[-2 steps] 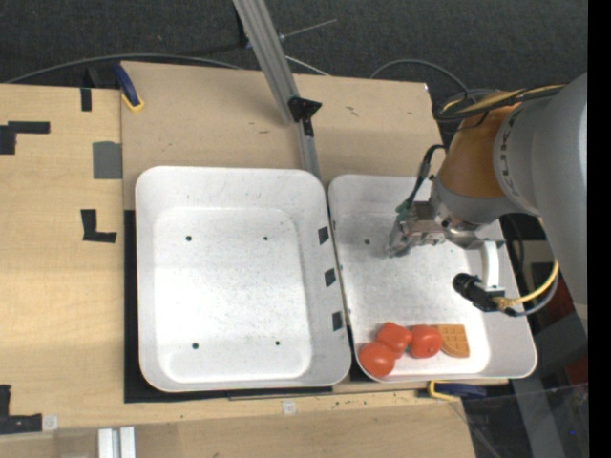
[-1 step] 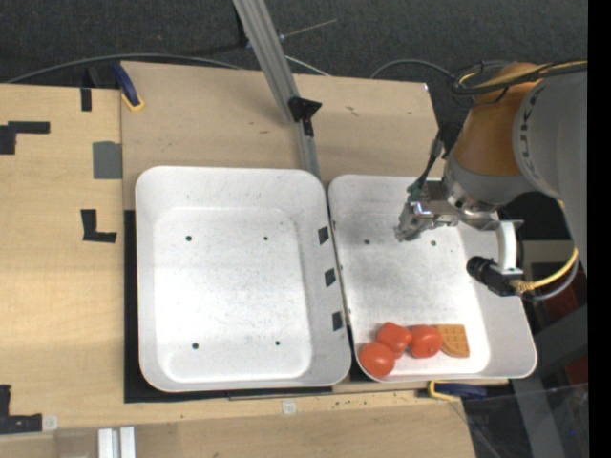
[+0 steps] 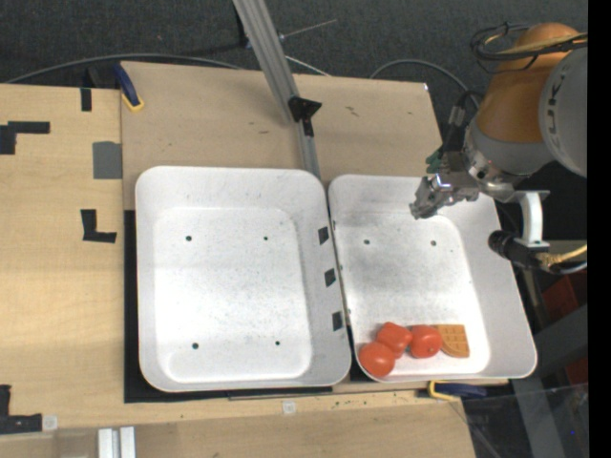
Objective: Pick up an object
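Camera view: the gripper hangs over the far end of the right bin, well apart from the objects at its near end.

Grey arm with its orange band reaches in from the right, and the gripper sits above the bin's upper part; whether it is open or closed I cannot tell, and nothing is visibly held. Three red rounded objects cluster against the bin's near wall, touching one another, with a tan waffle-like piece just beside them on the right. Beside it on the wooden worktop stands the left bin.
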Tool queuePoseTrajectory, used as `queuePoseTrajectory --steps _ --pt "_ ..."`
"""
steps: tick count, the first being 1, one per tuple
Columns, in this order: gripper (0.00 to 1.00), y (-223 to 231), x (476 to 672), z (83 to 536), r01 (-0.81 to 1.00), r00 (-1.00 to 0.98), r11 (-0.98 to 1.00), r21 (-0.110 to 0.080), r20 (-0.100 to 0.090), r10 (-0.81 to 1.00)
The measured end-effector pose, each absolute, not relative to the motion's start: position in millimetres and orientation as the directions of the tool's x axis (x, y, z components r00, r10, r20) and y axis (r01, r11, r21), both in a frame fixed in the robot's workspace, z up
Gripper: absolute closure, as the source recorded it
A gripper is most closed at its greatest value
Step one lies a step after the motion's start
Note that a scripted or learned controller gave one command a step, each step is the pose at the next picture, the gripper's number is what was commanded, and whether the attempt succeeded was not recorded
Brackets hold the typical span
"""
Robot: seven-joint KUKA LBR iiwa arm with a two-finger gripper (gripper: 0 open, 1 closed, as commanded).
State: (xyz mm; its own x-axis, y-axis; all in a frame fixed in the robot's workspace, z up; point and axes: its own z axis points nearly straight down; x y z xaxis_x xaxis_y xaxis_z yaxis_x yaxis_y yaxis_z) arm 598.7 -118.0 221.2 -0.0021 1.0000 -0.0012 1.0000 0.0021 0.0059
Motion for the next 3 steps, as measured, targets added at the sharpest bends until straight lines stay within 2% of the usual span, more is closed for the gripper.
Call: queuePoseTrajectory --steps 1,2,3 --pt "1.0 -117.7 599.9 274.5 1.0 -0.002 0.002 0.005 -0.001 1.0" --pt "1.0 -65.1 581.8 258.3 1.0 -0.002 0.002 -0.001 0.0 1.0" --pt "1.0 -14.5 563.3 261.5 1.0 -0.006 0.006 -0.003 0.002 1.0"
